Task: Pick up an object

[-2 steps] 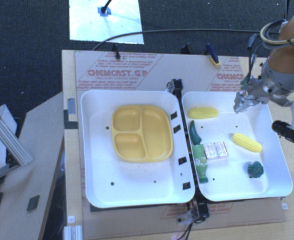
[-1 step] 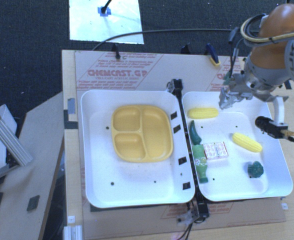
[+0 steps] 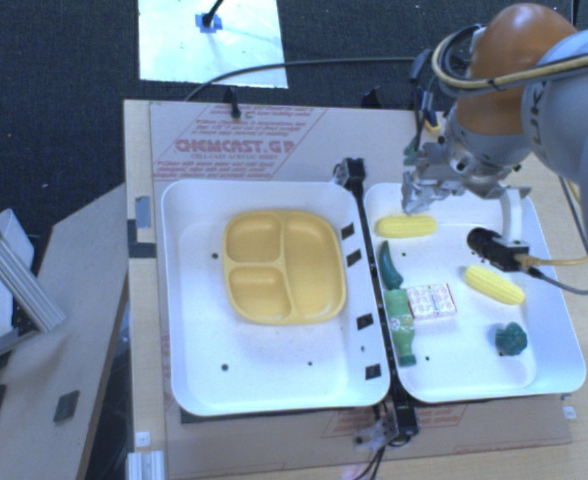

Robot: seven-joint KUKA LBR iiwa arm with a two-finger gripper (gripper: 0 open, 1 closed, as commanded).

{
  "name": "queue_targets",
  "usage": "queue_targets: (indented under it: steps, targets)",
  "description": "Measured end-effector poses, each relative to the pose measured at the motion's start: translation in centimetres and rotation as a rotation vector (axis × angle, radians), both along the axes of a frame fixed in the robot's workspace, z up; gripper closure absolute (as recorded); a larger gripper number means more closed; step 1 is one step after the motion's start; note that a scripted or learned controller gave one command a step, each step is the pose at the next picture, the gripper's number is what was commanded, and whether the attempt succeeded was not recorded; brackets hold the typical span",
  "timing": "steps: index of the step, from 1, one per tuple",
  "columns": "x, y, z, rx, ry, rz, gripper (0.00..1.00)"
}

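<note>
My gripper (image 3: 417, 200) hangs over the back of the right bin (image 3: 554, 368), its tips just above a yellow corn cob (image 3: 406, 227) that lies flat on the bin floor. Nothing shows between the tips. A second yellow corn cob (image 3: 493, 284) rests further right. In the same bin are a green bottle (image 3: 401, 324), a dark green pepper-like piece (image 3: 389, 265), a white box with red squares (image 3: 431, 301) and a small dark green broccoli-like piece (image 3: 511, 339).
The left bin (image 3: 194, 368) holds a yellow divided plate (image 3: 283, 266). A black divider with clips (image 3: 366, 268) runs between the bins. A black cable fitting (image 3: 496, 248) and yellow cable hang over the right bin. A shiny sheet (image 3: 209, 26) lies behind the bench.
</note>
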State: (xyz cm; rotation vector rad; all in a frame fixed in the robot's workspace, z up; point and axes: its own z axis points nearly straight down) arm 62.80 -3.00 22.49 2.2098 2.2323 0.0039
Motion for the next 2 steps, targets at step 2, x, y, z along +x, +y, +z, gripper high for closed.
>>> queue_targets:
  steps: [2]
  targets:
    - [1.8,11.4,1.4,0.001,-0.002,0.001,1.0]
